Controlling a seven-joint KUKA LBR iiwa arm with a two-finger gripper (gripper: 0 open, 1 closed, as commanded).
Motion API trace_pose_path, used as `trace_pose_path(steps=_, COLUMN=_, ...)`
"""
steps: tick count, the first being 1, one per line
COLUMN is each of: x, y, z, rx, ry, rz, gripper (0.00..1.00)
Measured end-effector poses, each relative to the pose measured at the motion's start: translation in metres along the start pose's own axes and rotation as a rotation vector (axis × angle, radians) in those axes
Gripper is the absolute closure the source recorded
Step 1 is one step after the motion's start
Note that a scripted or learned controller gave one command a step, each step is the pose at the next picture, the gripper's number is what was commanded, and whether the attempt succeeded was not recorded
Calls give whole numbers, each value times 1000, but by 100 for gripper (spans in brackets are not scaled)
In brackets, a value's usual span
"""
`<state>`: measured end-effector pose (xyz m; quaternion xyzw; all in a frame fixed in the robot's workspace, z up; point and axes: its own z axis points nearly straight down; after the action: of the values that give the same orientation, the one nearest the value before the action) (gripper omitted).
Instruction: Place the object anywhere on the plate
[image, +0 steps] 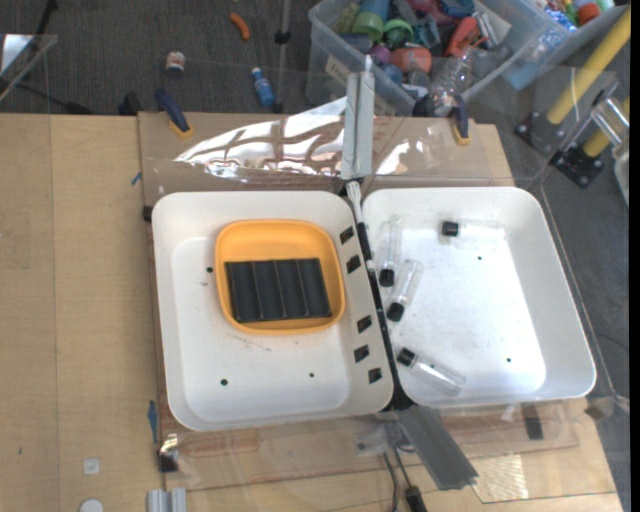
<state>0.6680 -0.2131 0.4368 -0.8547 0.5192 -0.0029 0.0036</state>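
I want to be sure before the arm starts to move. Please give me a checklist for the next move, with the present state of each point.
1. Plate in place: ok. The orange plate lies flat in the left bin.
2. Free room on the plate: not ok. A black ribbed block covers most of it; just the rim is bare.
3. Objects to pick: ok. Clear tubes with black caps lie in the right bin, one near its front.
4. Tubes apart: cannot tell. Those at the divider lie close together.
5. One tube at the back: ok, it lies alone.
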Motion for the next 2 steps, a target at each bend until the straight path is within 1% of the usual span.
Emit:
trace_pose_path(steps=1, x=-6, y=-3, z=0, rx=-1, ry=0, rz=-377, gripper=100)
trace_pose_path(steps=2, x=3, y=1, z=0, rx=-1, ry=-1, rz=-412, gripper=100)
